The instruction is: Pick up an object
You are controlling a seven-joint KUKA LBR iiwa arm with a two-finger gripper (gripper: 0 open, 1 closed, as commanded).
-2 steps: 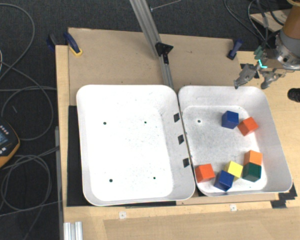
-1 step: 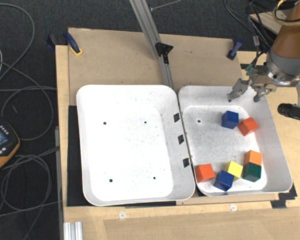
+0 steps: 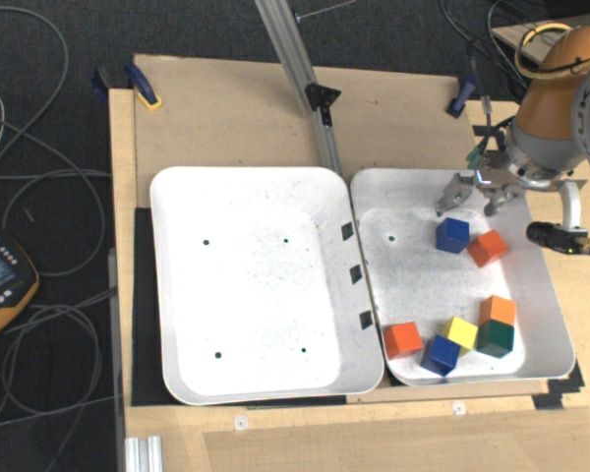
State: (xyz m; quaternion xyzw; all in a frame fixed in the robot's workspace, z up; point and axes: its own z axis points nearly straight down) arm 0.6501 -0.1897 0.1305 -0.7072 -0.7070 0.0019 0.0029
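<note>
The gripper [image 3: 475, 196] hangs above the far part of the right bin [image 3: 403, 195], fingers spread wide with nothing between them; bare floor lies to its left, while the bin's far rim is near. In this bin a blue cube [image 3: 452, 235] and a red-orange cube [image 3: 488, 248] sit just in front of the gripper, touching or nearly so. Along the near rim cluster an orange cube [image 3: 404, 338], a second blue cube [image 3: 440, 354], a yellow cube [image 3: 461, 332], a green cube [image 3: 495, 338] and another orange cube [image 3: 498, 310], beside the left bin [image 3: 177, 264]
</note>
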